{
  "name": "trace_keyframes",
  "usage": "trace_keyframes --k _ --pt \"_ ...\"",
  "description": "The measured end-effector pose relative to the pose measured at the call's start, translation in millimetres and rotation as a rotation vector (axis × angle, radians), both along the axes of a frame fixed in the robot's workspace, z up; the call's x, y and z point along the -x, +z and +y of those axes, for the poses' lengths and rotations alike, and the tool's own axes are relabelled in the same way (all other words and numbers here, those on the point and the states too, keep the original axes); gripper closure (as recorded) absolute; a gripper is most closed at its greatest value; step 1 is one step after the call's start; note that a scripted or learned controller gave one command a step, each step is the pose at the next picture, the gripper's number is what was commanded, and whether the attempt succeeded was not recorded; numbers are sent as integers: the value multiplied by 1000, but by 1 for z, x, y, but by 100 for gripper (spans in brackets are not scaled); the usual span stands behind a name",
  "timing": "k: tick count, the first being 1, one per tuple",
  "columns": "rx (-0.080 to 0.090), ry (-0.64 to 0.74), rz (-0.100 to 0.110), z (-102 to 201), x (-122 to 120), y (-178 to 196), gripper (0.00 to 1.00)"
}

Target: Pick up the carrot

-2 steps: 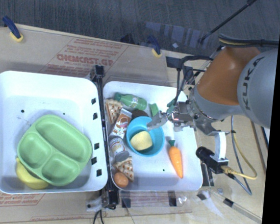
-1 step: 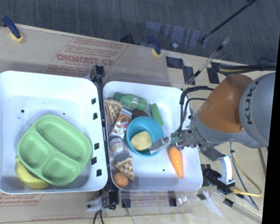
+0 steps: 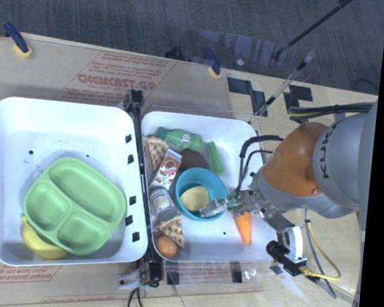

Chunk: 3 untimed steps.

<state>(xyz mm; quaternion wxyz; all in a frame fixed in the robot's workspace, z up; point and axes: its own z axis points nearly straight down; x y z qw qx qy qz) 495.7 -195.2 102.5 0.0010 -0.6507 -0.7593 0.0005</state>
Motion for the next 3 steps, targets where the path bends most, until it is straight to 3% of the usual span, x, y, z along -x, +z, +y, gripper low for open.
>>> trace_keyframes --k 1,2,3 --pt "-1 13 5 0 -1 10 100" --pt "3 -250 5 -4 13 114 100" --pt "3 -250 5 -4 13 114 0"
